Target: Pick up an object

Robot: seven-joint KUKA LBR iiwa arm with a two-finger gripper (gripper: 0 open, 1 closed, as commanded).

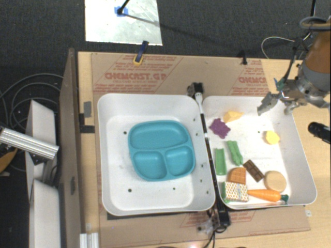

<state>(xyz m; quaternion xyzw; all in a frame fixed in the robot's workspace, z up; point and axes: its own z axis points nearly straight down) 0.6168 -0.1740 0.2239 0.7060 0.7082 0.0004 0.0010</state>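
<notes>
Camera view: gripper [278,98] over right bin's [300,154] far edge, finger state unclear. Tray [161,149] in left bin [114,138]. Cardboard [155,74] beneath, dark carpet [41,25] beyond.

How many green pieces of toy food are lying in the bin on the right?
2. Both lie side by side near the right bin's left wall: one green piece against the divider, the other green piece just right of it, above the cracker.

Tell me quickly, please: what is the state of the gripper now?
Gripper: above the far edge of the right bin; open or shut cannot be told; nothing seen held.
</notes>
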